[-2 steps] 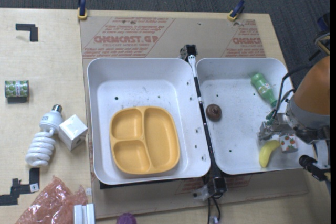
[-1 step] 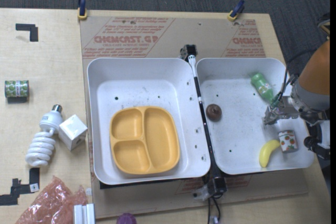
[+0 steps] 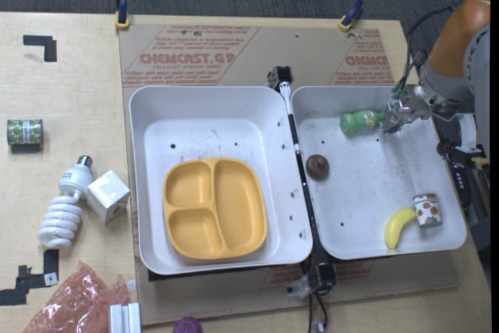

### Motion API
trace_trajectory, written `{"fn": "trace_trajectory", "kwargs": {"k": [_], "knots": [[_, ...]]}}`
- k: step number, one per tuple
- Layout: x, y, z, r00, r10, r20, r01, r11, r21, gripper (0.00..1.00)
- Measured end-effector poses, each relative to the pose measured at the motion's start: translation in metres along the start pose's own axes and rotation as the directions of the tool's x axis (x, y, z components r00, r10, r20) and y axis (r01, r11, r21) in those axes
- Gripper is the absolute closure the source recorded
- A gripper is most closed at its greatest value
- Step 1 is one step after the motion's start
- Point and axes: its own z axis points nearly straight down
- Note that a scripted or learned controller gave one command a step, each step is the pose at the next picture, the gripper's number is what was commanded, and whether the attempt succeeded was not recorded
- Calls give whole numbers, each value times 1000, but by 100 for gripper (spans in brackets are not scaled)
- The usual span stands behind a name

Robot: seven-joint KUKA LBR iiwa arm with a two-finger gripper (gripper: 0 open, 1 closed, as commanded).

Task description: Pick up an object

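Two white bins sit on your bench, and in the right bin (image 3: 366, 234) the gripper (image 3: 398, 119) touches the green bottle's (image 3: 360, 121) end, finger state I cannot tell, so it may roll away.

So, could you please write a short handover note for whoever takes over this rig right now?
Gripper: low at the far right of the right bin, right next to the green bottle; grip state unclear, nothing visibly held.
Right bin also holds a brown round object, a banana and a small patterned can.
Left bin holds a yellow divided plate.
Done: nothing lifted yet.
Left: secure and raise one object, likely the bottle.
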Motion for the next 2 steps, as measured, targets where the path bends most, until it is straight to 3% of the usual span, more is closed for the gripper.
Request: {"fn": "trace_trajectory", "kwargs": {"k": [1,2], "knots": [[45,-4,1,1000,0,0,0,1000,1,0],[100,-133,1,1000,5,-2,-5,1000,2,0]]}}
